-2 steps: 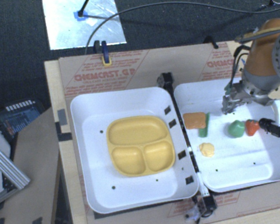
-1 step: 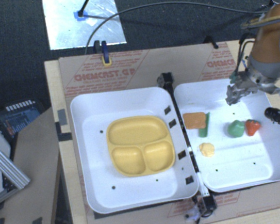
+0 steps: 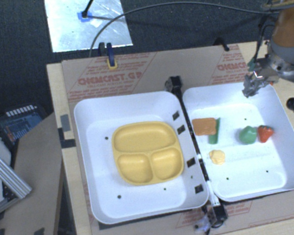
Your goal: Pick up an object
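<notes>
The right bin point(image 3: 287, 175) holds an orange-brown block point(image 3: 204, 126) with a green stick point(image 3: 214, 131) lying against its right side, a small yellow piece point(image 3: 217, 157), a green lump point(image 3: 248, 135) and a red-orange piece point(image 3: 266, 133) touching it. My gripper point(image 3: 251, 84) hangs over the bin's far right corner, above and apart from all of these. Nothing shows in its grasp.
The left bin point(image 3: 94, 149) carries a yellow divided tray point(image 3: 147, 152). Black clips line the seam between the bins point(image 3: 184, 130). A cable arcs over the cardboard at the back. Bench clutter and an aluminium rail point(image 3: 2, 174) sit at the left.
</notes>
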